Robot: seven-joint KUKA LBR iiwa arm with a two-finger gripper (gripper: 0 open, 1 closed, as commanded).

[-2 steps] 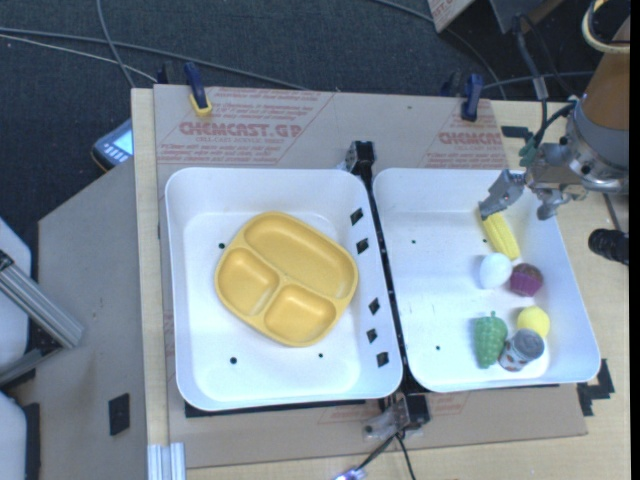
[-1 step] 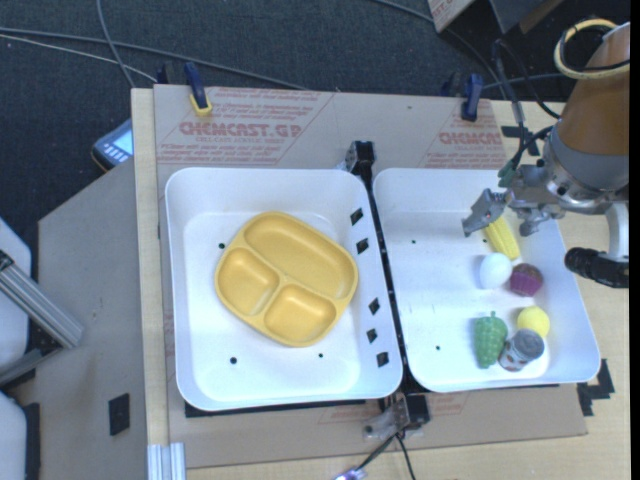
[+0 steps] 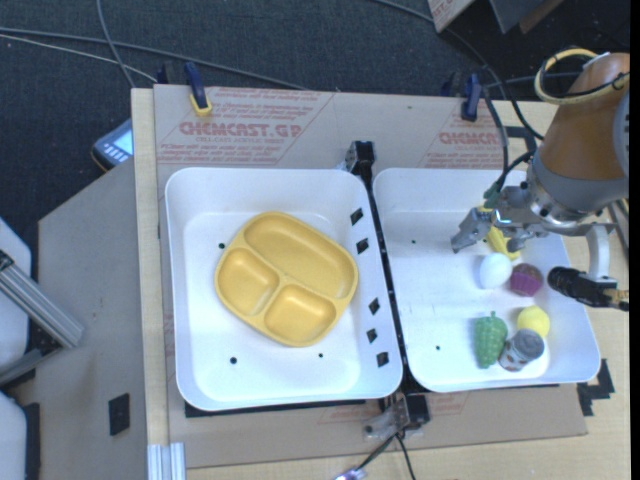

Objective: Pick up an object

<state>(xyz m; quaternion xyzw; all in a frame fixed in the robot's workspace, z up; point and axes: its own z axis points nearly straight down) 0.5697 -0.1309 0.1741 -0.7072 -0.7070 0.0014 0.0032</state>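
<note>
Arm over right bin, gripper low above the object cluster.

I am watching the gripper (image 3: pixel 487 230) hovering in the right bin (image 3: pixel 430 268), at its upper right part, with the grey fingers (image 3: pixel 468 236) looking splayed apart and nothing pinched between them. A white egg-shaped object (image 3: pixel 494 270) is lying just below the fingertips, apart from them as far as I can tell. Beside it a purple round object (image 3: pixel 526 281) is sitting, with a yellow lemon-like object (image 3: pixel 534 320) below that, a green bumpy toy vegetable (image 3: pixel 489 339) to its left, and a small grey can (image 3: pixel 523 349) near the bin's lower right corner. In the left bin (image 3: pixel 200 298) a yellow divided plate (image 3: pixel 286 277) is resting near the middle.
</note>
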